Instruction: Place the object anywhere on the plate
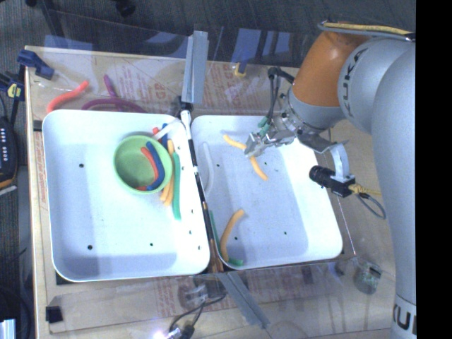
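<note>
A green plate [131, 164] lies in the left bin [92, 221], near its upper right corner. A red curved strip [151, 167] and a blue one [155, 151] rest on it. An orange strip [167, 189] and a long green strip [176, 189] lie against the plate's right side. My gripper [255, 145] hangs low over the upper part of the right bin [300, 224]. It sits between a short orange piece [233, 141] on its left and another orange piece [259, 169] just below it. Nothing is visibly held.
A longer curved orange piece [232, 230] with a green bit [235, 261] below it lies near the right bin's lower left corner. Behind the left bin, on the bench, are a red strip [67, 96] and a purple loop [113, 104].
</note>
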Tool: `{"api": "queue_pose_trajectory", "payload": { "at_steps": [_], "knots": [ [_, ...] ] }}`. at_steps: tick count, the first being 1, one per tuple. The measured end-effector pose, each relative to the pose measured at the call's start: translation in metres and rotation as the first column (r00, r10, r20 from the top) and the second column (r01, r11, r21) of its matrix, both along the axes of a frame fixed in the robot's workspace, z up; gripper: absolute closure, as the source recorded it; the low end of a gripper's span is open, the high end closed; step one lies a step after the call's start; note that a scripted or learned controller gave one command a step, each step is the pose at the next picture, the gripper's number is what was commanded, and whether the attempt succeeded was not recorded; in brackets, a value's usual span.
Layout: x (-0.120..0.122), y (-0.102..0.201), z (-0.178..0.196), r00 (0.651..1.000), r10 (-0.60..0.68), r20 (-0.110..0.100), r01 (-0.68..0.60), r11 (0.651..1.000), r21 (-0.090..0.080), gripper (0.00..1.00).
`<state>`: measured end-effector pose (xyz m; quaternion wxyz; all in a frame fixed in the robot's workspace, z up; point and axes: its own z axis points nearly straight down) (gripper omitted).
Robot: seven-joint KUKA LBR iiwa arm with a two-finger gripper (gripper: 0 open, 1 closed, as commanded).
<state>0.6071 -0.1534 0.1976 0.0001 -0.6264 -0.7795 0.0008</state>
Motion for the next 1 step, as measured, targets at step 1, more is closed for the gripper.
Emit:
{"api": "queue_pose_trajectory", "payload": {
  "at_steps": [1],
  "knots": [
    [0.0001, 0.0, 0.0001, 1.0, 0.0, 0.0, 0.0, 1.0, 0.0, 0.0]
  ]
}}
